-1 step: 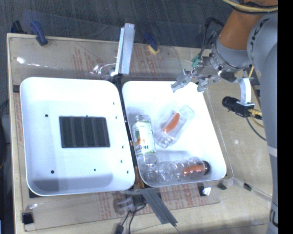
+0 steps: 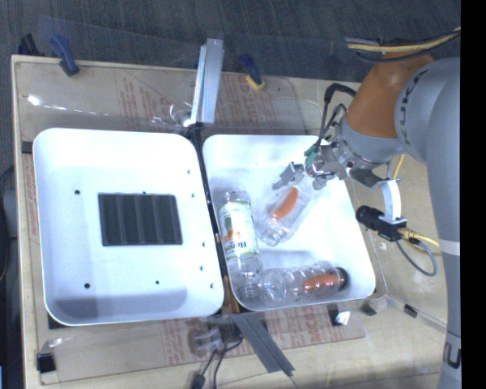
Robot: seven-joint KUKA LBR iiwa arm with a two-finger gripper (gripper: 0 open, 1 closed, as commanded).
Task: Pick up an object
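gripper (image 2: 301,173), grip state unclear, hovers touching a clear bottle (image 2: 282,213) at the right bin's (image 2: 352,241) one o'clock.

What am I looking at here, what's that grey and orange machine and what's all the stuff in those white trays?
This is one camera fixed above a bench, looking down at a slant. The grey and orange machine is a robot arm reaching in from the right, and its job is to pick something up. At its tip is a two-finger gripper, over the right bin. That bin holds clear plastic bottles: a green-labelled bottle, a bottle with an orange label just below the gripper, and an orange-capped bottle lying along the near wall. The left bin has a dark ribbed panel. Whether the gripper actually grips the bottle is unclear.
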